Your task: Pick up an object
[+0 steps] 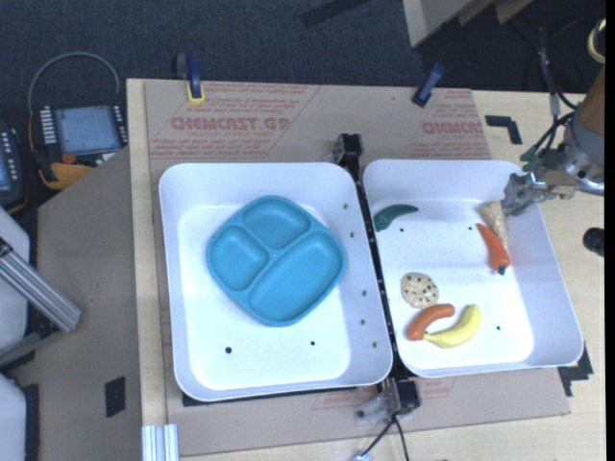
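One arm reaches from the right; its claw (519, 192) hangs over the right bin's (548, 344) far right corner, grip state unclear, just above a carrot (494, 246). Nearby lie cookie (419, 289), sausage (428, 321), banana (457, 327).

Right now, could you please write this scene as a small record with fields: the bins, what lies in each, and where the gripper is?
left bin: holds a blue divided plate
right bin: holds five small food items
far left of right bin: dark green pepper
far right of right bin: carrot, with a tan piece at its far end
middle: cookie
near side: sausage touching a banana
gripper: at the right bin's far right corner, above the tan piece
grasp: cannot tell
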